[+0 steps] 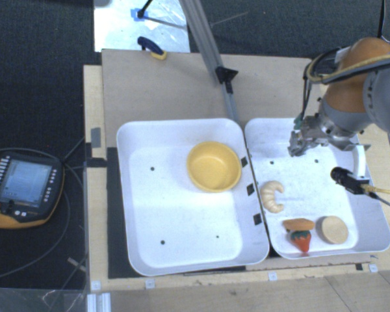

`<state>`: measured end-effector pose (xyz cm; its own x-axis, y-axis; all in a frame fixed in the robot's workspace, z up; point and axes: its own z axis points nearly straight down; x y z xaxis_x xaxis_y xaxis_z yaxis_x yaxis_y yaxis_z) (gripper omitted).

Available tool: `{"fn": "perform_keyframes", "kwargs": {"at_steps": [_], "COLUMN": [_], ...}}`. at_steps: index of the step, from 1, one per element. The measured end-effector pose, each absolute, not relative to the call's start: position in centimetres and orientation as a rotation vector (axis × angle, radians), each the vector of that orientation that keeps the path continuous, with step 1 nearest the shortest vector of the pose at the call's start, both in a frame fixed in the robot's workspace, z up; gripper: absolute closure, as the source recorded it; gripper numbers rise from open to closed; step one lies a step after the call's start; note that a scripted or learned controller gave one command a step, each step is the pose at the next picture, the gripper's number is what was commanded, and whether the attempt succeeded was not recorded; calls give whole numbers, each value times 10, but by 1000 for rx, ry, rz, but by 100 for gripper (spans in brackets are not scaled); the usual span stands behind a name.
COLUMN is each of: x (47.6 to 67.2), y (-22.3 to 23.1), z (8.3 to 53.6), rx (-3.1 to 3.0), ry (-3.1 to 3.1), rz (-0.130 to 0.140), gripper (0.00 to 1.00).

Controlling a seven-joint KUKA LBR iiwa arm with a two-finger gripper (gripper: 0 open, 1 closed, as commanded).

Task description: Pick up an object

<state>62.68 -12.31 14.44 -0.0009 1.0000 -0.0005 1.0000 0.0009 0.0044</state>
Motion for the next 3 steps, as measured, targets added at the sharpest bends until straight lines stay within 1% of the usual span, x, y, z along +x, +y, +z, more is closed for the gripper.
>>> {"fn": "perform_keyframes", "kwargs": {"at_steps": [1,2,3], "x": [621,622,618], "y": [-130,-131,-81], "z": [194,236,225], "rx": [2219,2218,2217], "ry": [2218,2220,2227], "rz": [5,4,1], "gripper": [100,100,100]}}
